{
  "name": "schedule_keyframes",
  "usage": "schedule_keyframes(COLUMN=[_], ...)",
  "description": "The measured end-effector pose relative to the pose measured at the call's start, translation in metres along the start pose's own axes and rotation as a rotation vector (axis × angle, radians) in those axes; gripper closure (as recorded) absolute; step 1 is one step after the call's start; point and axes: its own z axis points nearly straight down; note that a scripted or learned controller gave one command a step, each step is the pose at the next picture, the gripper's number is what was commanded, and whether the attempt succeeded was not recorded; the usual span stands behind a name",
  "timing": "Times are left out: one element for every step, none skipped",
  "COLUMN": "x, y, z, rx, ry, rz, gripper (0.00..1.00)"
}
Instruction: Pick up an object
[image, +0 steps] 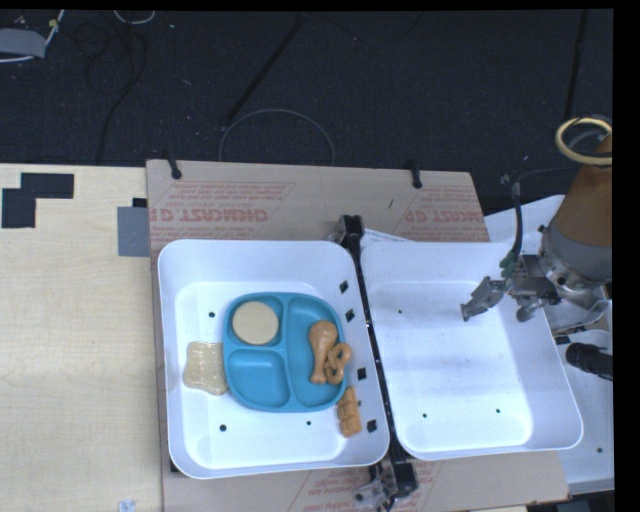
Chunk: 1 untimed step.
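My gripper (502, 306) hangs over the right bin (450, 440) near its far right side, open, with nothing between its fingers. All the objects lie in the left bin (200, 270). A blue divided plate (262, 385) there carries a round beige disc (254, 322) and a tan twisted piece (328, 350). A pale toast-like slab (205, 367) rests against the plate's left edge. A small orange-brown piece (348, 412) sits off the plate's lower right corner, close to the wall between the bins.
A black hinge strip (362, 330) runs between the two bins. Brown cardboard (300, 205) lies under them. Cables (515, 215) trail beside the arm at the right.
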Motion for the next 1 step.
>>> schedule_keyframes(x=[-0.0001], y=[0.0026], z=[-0.007], rx=[-0.012], ry=[-0.002], rz=[-0.002], gripper=[0.0])
